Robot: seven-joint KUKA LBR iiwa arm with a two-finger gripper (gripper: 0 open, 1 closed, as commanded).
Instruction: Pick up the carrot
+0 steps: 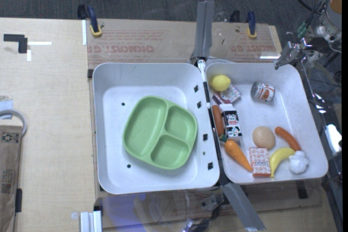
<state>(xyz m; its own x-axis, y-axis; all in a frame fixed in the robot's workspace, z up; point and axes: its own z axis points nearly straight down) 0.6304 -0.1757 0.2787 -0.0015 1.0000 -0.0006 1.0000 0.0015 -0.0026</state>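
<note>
Gripper: the gripper [290,53] hangs off the right bin's [310,117] upper right corner, at about two o'clock from the bin's middle; whether it is spread or pressed together I cannot tell, and nothing shows between its tips.

Carrot: the carrot [237,154] lies in the right bin near the lower left corner, at about seven o'clock from the bin's middle, leafy end up-left, tip pointing to five o'clock.

Step in hand: judged from this, the approach has not begun; the arm has to cross the bin toward seven o'clock and come down over the carrot's thick middle, closing across its short width, not along it.

Crowding the carrot: the small juice carton [260,161] sits just beside its tip at three o'clock; the cow-print milk carton [232,124] is near at twelve o'clock; the hot dog [218,119] lies along the bin wall at eleven o'clock. The wall itself leaves little room on the left side.

Risk: a finger may land on the juice carton or the wall, and the tapered body could slip out.

Look-alike: a second orange piece [287,138], sausage-shaped, lies at three o'clock, well apart.

Others in the bin: lemon [221,82], can [262,92], round bread roll [263,137], banana [281,158], white lump [298,162].

Left bin: the left bin [109,117] bears a green divided plate [160,132].
</note>
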